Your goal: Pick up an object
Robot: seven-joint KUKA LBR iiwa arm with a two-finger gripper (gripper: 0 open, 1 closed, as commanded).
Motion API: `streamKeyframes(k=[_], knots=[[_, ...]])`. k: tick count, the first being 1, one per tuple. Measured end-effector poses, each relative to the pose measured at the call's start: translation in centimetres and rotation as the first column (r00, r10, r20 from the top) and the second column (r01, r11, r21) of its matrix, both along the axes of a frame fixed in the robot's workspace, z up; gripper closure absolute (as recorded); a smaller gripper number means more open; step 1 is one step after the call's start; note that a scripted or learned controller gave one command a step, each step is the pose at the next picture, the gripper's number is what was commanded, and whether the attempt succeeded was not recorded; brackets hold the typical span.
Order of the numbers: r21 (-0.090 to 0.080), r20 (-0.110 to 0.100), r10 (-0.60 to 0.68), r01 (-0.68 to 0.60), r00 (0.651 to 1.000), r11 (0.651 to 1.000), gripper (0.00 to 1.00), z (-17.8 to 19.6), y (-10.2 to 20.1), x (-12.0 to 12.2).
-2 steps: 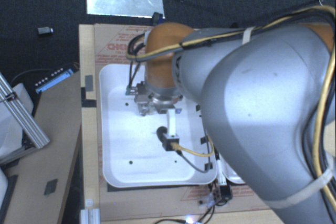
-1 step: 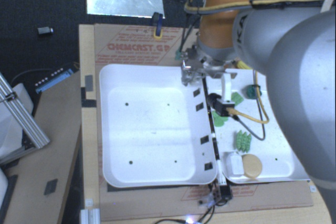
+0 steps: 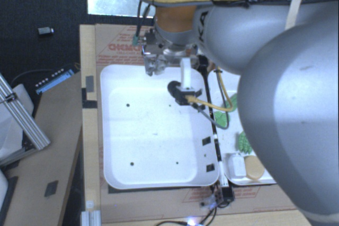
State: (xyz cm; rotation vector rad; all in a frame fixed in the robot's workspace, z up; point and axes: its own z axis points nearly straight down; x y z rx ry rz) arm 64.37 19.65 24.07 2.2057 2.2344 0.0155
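Observation:
My gripper (image 3: 153, 64) hangs over the far edge of the left white bin (image 3: 153, 166), beneath the orange wrist band. In the right bin (image 3: 249, 181), mostly covered by the arm, lie a green piece (image 3: 221, 118), a bumpy green object (image 3: 243, 142), a white block (image 3: 237, 165) and a tan round object (image 3: 255, 169). The gripper is well away from all of them, up and to the left, and nothing shows between its fingers.
The big grey arm covers the right half of the view and most of the right bin. A black divider strip (image 3: 212, 129) runs between the bins. Cardboard (image 3: 114, 45) lies under both bins, and metal rails (image 3: 21, 124) stand at the left.

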Motion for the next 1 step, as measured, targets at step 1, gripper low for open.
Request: streamKeyframes(k=[1], knots=[[-0.003, -0.003, -0.006, 0.006, 1.0, 1.0, 1.0, -0.62, 3.35, 2.49]])
